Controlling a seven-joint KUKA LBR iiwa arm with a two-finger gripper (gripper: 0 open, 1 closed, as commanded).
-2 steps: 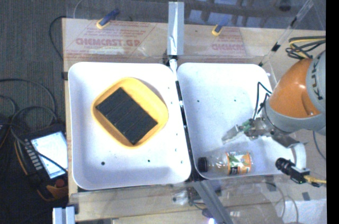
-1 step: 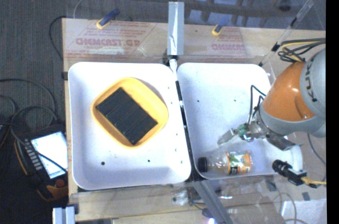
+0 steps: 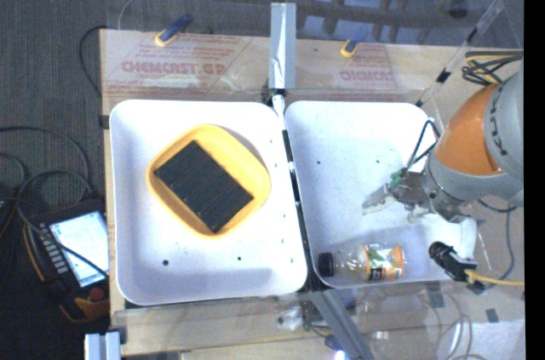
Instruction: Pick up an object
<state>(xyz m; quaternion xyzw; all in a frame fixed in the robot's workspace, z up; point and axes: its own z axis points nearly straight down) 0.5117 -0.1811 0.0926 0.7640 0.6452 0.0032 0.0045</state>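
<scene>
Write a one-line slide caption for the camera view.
KUKA arm's tool over the right bin near a lying bottle; yellow dish in the left bin.

Two bins sit side by side on the table (image 3: 119, 65). The left bin (image 3: 136, 265) holds a dish (image 3: 249, 158) carrying a flat slab (image 3: 204, 185). The right bin (image 3: 341, 137) holds a bottle (image 3: 366, 262) lying along its near wall, with the claw (image 3: 381, 195) behind the bottle.

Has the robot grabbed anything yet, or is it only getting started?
Nothing looks picked up yet. The bottle lies on its side at the near edge of the right bin, and the yellow dish with its dark pad sits in the left bin. The tool hangs over the right bin, above the bottle, with nothing visible in it. Grasping and lifting remain.
</scene>
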